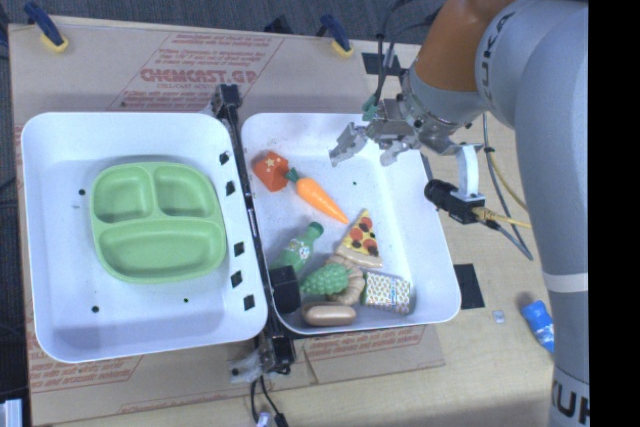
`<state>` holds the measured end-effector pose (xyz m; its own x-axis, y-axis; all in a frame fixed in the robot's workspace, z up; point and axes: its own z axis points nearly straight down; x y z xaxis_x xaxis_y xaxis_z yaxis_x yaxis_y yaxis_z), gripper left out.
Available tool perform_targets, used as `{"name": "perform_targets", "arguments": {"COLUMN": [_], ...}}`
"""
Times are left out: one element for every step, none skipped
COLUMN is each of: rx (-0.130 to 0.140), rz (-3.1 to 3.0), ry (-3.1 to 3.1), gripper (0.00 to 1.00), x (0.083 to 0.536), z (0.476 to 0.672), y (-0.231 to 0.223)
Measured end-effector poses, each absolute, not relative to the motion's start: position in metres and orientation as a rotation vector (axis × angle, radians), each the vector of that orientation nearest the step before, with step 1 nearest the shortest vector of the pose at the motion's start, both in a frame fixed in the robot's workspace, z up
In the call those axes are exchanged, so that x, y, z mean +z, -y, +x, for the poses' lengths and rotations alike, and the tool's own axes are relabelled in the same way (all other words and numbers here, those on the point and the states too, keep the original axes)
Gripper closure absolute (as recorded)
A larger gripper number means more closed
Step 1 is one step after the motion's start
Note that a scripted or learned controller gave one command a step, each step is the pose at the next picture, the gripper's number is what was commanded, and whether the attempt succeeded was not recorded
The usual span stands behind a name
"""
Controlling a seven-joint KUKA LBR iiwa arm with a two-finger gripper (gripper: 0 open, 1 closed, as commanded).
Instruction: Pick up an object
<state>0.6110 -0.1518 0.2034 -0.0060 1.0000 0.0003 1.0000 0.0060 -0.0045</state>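
Fingers hard to read from this slant: metal parts splayed above the upper end of the right bin, nothing visible between them, whether spread or closed cannot be told. Hovering up and to the right of the carrot, apart from it, over bare white floor of the bin. Risk, as a judgement: a straight descent from here likely to meet only empty plastic and close on nothing, since the nearest toys sit left of and below that spot. Carrot smooth, tapered, orange with a green stub, lying at a slant; apt to roll or squirt out of a pinch across its thin end. Just up-left of the carrot, touching its green end or nearly so, a red toy, rounded and glossy, probably slippery and easily nudged along with its neighbour. Below and right of the carrot, a pizza slice, flat wedge, hard to get under. Further below the carrot, a crowded heap: green bottle, knobbly green toy, patterned block, tan sausage-like piece, pressed close together near the bin's lower wall; a grab there liable to jam between items or catch two at once. Bin walls shallow, thin and glossy, so a sideways push could slide things into corners. Well left of the carrot, in the left bin, a green divided plate, matte and rigid. Cardboard sheet under both bins on the counter
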Motion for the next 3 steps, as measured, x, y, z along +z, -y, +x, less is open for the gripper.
{"name": "perform_targets", "arguments": {"rx": [0.003, 0.006, 0.003], "rz": [-1.918, -1.912, -2.261], "ry": [2.483, 2.487, 2.178], "gripper": [0.0, 1.0, 1.0], "x": [0.091, 0.102, 0.192], "z": [0.601, 0.601, 0.635], "y": [0.122, 0.122, 0.078]}}
